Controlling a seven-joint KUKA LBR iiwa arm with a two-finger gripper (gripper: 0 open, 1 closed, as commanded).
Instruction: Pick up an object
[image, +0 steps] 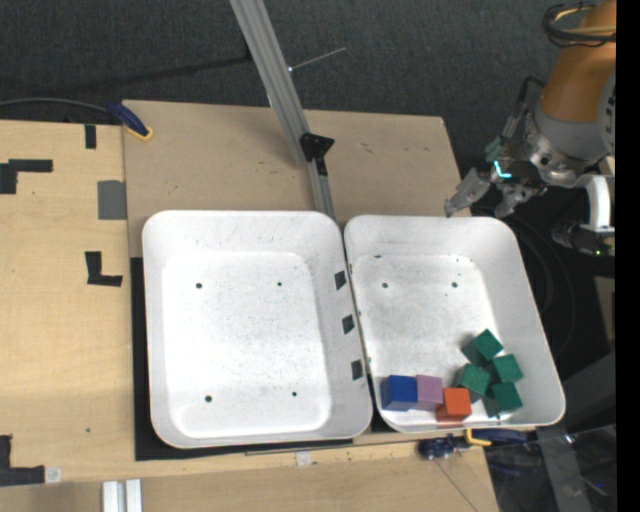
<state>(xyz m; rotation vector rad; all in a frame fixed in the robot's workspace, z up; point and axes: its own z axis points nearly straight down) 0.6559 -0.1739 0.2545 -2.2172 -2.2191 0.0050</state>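
Overhead, the gripper (483, 193) hangs past the right bin's (520, 270) far corner, fingers spread, holding nothing. Well apart from it, blocks (470, 383) cluster in that bin's near corner: blue, purple, orange, several green.

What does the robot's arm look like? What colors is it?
The arm is grey with a fat orange band near its top, and it is round like a thick tube. At its end sits the gripper, made of grey and dark metal parts. A small teal light glows on it, and dark cables run along its side.
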